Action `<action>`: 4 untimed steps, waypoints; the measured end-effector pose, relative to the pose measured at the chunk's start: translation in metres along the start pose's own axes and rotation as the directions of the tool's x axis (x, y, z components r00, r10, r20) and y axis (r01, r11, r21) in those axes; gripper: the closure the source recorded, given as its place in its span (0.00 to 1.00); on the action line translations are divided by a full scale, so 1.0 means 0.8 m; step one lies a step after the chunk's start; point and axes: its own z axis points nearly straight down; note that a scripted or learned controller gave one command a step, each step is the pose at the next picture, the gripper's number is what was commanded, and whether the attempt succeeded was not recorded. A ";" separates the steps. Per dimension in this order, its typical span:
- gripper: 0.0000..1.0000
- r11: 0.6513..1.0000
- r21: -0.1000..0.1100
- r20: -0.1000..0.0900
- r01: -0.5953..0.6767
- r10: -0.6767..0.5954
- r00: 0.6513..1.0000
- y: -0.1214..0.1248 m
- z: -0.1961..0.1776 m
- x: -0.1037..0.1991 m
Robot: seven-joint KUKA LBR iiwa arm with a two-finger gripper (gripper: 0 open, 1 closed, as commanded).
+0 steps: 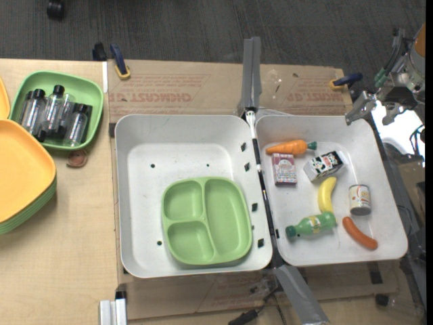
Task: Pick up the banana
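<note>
Nothing grasped yet: banana (327,193) lies in right bin (385,156) between milk carton (323,165) and green bottle (311,226); claw (376,107) hovers at the bin's far corner, state unreadable; whole pick remains.

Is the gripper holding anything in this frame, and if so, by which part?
Nothing is held. The gripper sits at the right bin's top right corner, apart from the banana, which lies in the bin.

A dark grey carpeted floor (203,12) runs behind a light wooden bench (54,263). A black chair caster (55,7) rests on the carpet, beyond the bench's far left corner. Brown cardboard (203,90) printed with red lettering covers the benchtop's right portion.
</note>
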 end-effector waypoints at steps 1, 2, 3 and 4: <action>0.00 0.999 -0.021 0.001 -0.032 0.032 0.999 -0.010 0.177 -0.029; 0.00 0.939 -0.047 -0.011 -0.342 0.342 0.940 -0.058 0.188 -0.012; 0.00 0.853 -0.044 -0.013 -0.520 0.520 0.854 -0.084 0.191 0.011; 0.00 0.739 -0.040 -0.024 -0.673 0.672 0.740 -0.128 0.192 0.021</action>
